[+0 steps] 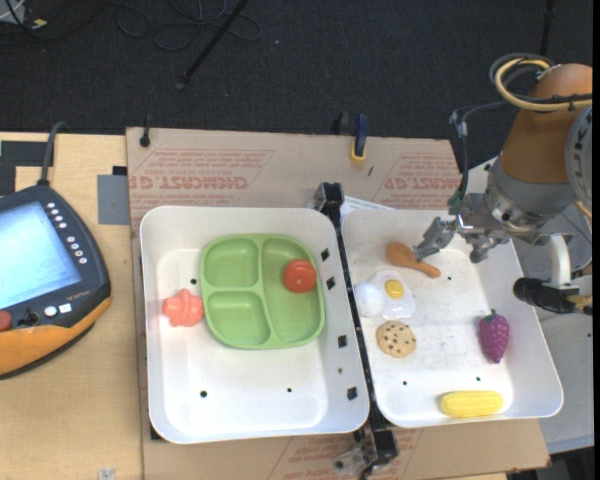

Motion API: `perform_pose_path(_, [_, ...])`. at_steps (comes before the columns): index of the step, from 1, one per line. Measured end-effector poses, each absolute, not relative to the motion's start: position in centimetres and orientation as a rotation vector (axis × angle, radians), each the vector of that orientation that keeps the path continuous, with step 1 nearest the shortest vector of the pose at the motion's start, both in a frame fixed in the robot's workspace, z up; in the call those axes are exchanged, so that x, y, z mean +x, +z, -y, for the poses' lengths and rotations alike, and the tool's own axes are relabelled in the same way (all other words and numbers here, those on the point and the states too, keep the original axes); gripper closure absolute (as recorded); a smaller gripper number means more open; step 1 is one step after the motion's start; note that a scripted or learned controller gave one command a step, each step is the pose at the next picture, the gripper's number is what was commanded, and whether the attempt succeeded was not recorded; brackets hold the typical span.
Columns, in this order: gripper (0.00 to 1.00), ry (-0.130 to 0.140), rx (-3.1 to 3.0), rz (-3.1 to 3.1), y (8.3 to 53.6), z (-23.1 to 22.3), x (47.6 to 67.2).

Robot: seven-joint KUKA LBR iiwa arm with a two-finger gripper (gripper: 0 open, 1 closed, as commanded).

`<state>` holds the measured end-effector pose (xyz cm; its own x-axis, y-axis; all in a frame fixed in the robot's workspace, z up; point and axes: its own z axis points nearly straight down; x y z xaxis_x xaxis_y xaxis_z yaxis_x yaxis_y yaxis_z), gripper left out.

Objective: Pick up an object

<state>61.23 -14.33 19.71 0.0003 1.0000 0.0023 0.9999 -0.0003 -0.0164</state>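
Observation:
My gripper (456, 244) hangs over the far part of the right bin (540, 388), its fingers spread open with nothing between them. An orange-brown spoon-shaped piece (412, 259) lies just left of the left fingertip (432, 239). Further down the right bin are a fried egg (391, 291), a cookie (396, 339), a purple bunch of grapes (494, 336) and a yellow corn cob (471, 403). In the left bin (240, 408) a green divided plate (250, 313) holds a red tomato (300, 276), and a pink toy (183, 309) lies beside the plate.
A black divider (345, 298) runs between the two bins. A teach pendant with a screen (35, 268) sits at the far left of the bench. The arm's grey and orange body (545, 138) rises at the right, with a black part (545, 294) beside the bin.

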Motion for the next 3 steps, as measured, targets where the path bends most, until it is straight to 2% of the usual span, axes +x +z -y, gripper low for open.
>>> perform_pose_path(1, [0.0,0.002,-2.218,2.221,20.6,14.3,61.5])
perform_pose_path(3, [0.0,0.002,-2.216,2.223,9.2,13.8,61.7])
